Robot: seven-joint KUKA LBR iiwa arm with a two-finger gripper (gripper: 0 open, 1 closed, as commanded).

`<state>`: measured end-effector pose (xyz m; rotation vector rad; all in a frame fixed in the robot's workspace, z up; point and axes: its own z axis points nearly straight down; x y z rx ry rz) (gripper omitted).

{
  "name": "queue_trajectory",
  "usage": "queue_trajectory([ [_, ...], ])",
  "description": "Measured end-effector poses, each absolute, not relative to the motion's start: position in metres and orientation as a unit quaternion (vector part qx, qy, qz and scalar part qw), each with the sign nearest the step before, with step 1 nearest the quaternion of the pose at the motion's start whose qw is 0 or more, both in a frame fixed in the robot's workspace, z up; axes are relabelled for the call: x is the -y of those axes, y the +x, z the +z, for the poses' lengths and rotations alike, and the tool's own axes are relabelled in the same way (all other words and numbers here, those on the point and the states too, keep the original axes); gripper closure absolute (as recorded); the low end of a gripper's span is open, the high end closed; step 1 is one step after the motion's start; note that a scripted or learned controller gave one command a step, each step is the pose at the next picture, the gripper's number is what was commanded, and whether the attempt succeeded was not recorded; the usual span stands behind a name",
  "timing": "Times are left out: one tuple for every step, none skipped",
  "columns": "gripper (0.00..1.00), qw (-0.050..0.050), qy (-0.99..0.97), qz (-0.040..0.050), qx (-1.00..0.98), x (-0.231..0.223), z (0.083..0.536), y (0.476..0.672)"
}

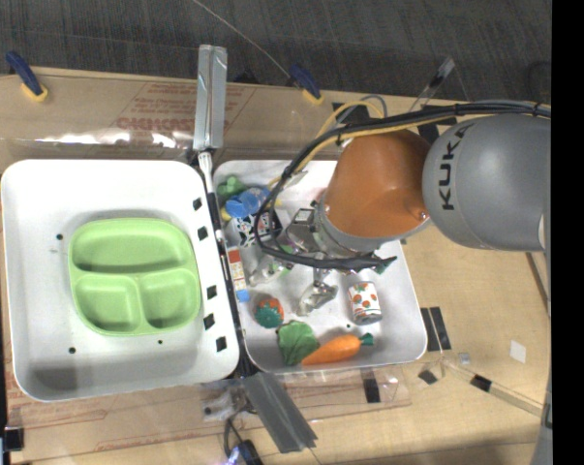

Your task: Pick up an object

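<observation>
Gripper (318, 294) low in right bin (408, 332), among carrot (332, 351), green leafy toy (295, 340), small can (365, 301); finger state impossible to tell.

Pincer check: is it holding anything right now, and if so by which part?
Cannot be told. The pincer is down in the right bin, near the small can and the strawberry, but no object shows between its tips.
</observation>
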<state>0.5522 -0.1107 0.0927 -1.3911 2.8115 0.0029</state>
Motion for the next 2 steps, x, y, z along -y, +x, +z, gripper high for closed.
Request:
queue_trajectory([
  [0.0, 0.001, -0.483, 0.0001, -0.875, 0.108, 0.093, 0.619],
  [1.0, 0.002, -0.484, 0.0001, -0.875, 0.107, 0.104, 0.62],
])
